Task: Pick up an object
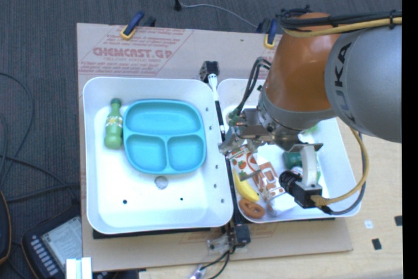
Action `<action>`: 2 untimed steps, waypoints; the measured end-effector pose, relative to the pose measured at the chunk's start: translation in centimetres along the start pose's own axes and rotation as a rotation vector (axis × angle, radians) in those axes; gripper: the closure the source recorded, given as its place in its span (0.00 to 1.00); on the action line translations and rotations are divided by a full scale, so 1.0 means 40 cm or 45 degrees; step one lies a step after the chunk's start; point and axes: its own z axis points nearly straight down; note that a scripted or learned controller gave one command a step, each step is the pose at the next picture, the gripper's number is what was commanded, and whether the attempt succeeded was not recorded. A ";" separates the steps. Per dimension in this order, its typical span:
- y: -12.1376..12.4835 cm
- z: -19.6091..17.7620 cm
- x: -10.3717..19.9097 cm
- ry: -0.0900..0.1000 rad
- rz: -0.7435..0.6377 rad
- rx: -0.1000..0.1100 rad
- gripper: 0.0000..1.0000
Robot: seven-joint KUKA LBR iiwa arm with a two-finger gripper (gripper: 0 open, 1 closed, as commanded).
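**Reaching into the right bin, nothing yet seen held**

Hovering low over the right bin (339, 140), the gripper (243, 146) appears to be in its approach; whether its fingers are open, I cannot tell. A banana (246, 190) lies just below it, towards six o'clock, long axis running eleven to five. Next comes a descent and a closing across that axis.

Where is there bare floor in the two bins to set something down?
Left bin: open floor along the near edge, below the blue divided tray, broken by one small round piece. The green bottle fills the strip left of the tray. Right bin: crowded; the gripper hangs over a banana, a printed packet and other pieces.
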 end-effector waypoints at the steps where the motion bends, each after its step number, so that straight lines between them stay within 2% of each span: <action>1: 0.001 -0.024 0.001 0.000 -0.002 0.001 1.00; 2: -0.002 0.176 0.113 -0.002 0.002 0.003 1.00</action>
